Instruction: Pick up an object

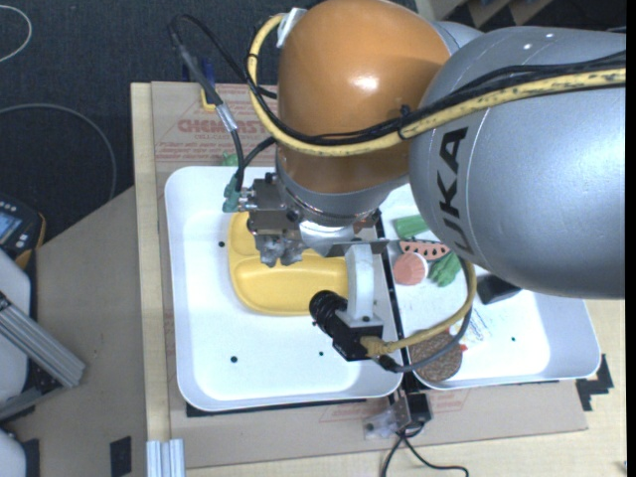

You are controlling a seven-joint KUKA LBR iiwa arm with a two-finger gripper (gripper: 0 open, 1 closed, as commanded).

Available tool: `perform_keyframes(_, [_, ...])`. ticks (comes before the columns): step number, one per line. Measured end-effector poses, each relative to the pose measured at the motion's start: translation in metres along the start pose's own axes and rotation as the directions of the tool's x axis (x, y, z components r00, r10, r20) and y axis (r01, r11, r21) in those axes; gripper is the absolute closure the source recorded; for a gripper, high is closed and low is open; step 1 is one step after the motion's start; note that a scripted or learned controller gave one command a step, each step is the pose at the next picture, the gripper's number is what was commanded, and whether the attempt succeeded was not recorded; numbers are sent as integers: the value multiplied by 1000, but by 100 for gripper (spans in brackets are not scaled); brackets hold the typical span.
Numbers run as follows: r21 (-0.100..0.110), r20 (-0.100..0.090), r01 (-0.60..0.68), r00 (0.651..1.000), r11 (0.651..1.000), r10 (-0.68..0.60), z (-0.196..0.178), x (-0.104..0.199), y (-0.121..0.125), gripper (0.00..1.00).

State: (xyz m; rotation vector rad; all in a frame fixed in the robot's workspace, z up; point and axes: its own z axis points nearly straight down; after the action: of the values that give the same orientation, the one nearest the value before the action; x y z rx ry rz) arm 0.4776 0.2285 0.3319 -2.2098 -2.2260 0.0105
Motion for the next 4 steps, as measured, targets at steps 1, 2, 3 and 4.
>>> perform_keyframes(1, [-8,-2,-6,1000,1000,6,-14,-4,1,100])
perform_keyframes(2, [6,4,-18,1000,1000,18,157,-107,13,100])
perform_keyframes(3, [-11,-3,-5,1000,1000,5,92,-34,15,100])
perform_keyframes(4, [-29,-6,-12,1000,999,12,-75,-80,51,100])
